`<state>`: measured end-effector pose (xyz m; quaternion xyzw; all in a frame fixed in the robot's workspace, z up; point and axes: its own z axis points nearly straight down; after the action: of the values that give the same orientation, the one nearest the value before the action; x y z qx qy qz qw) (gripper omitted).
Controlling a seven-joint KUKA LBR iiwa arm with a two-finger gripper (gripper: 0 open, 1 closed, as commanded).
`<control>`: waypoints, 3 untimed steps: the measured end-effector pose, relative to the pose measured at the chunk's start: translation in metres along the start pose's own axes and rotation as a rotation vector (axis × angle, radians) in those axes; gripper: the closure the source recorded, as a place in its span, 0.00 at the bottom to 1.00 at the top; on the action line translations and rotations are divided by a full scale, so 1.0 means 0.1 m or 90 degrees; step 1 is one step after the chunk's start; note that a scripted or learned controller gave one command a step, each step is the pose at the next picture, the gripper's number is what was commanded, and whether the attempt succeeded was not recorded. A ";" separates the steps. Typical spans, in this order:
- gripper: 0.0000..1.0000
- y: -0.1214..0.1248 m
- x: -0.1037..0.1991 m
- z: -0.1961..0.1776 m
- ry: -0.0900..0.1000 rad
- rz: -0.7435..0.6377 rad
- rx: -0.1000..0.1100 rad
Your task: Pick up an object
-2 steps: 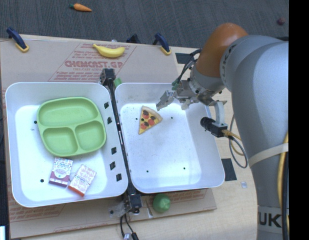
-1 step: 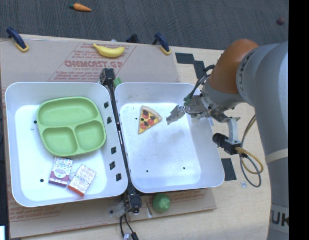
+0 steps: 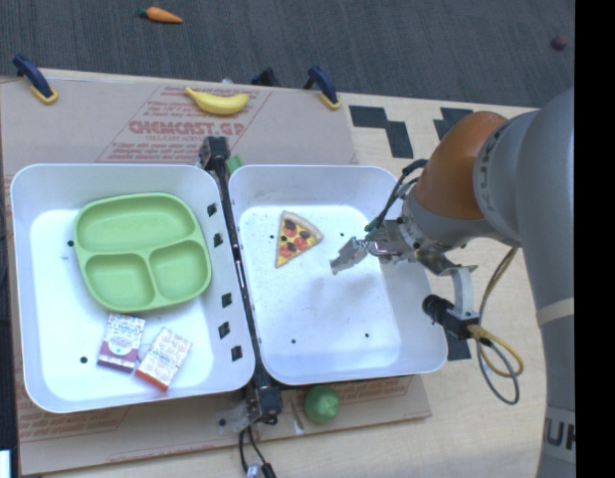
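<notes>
While the pizza slice (image 3: 297, 237) occupies the right bin (image 3: 327, 361), the green tray (image 3: 141, 248) fills the left.

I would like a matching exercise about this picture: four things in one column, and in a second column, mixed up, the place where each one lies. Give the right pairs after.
Things:
1. pizza slice
2. green plate
3. banana
4. green ball

Places:
A. in the left bin, above two small packets
B. on the cardboard behind both bins
C. in the right bin, left of the pincer
D. on the bench in front of the right bin

Pairs: 1-C, 2-A, 3-B, 4-D
</notes>
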<state>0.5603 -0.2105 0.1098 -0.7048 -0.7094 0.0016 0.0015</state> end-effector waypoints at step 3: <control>0.00 0.97 0.00 0.18 0.001 0.001 -0.002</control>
<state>0.6567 -0.2100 0.0916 -0.7055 -0.7087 -0.0001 0.0011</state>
